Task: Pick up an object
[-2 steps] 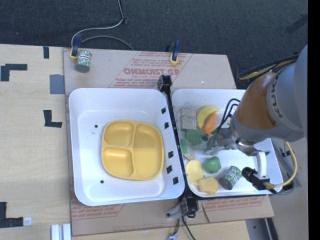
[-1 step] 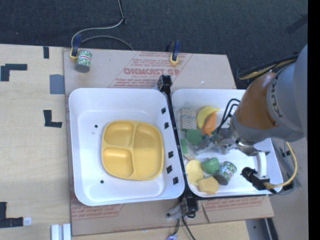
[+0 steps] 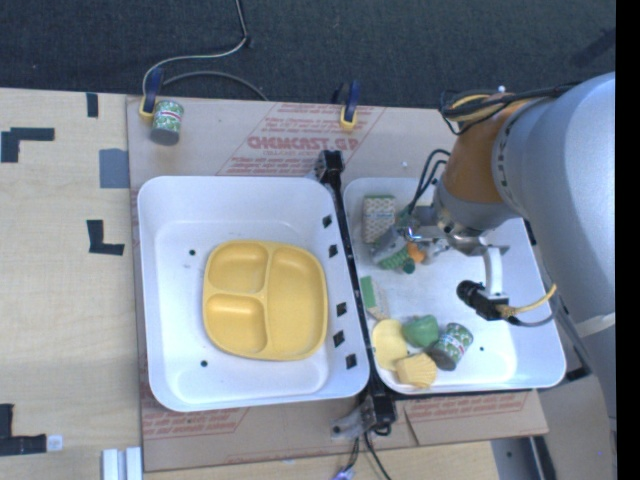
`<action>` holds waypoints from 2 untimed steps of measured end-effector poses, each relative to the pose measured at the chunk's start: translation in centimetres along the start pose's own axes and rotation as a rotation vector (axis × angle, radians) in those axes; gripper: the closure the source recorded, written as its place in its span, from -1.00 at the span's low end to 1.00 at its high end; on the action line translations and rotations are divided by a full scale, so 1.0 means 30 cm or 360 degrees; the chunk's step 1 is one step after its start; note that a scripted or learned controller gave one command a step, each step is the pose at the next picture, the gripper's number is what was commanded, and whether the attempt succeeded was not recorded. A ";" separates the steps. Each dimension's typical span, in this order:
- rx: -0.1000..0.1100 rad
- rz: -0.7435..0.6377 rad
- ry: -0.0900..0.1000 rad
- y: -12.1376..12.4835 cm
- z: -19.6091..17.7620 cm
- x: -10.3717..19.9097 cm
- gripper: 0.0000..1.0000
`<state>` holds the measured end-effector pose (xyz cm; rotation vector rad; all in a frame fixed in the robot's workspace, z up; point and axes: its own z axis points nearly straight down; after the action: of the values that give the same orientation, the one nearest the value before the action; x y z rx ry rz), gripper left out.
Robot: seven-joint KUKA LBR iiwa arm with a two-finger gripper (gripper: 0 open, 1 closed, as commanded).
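Observation:
My gripper point(image 3: 408, 240) is low in the right bin point(image 3: 530, 353), near its upper left part, with the grey arm and orange band point(image 3: 480, 158) rising to the right. A small green piece point(image 3: 393, 261) and an orange piece point(image 3: 416, 255) lie right by its tip; whether it touches them I cannot tell. A beige checkered block point(image 3: 378, 216) sits just left of it. Toward the front lie a yellow lump point(image 3: 388, 340), a yellow wedge point(image 3: 417, 371), a green lump point(image 3: 421, 328) and a small labelled can point(image 3: 453, 345).
The left bin point(image 3: 165, 218) holds a yellow divided plate point(image 3: 266, 299). A thin green strip point(image 3: 367, 293) lies by the divider. Another small can point(image 3: 167, 121) stands on the cardboard beyond the bins, near a clamp point(image 3: 348, 118). A black cable connector point(image 3: 482, 300) hangs over the right bin.

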<state>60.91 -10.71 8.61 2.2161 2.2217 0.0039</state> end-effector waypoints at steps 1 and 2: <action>0.0007 0.0001 -0.0002 -0.004 -0.029 -0.002 1.00; 0.0004 0.0000 0.0001 0.004 -0.330 0.130 1.00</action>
<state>60.99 -6.79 18.51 2.2178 2.2233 0.0015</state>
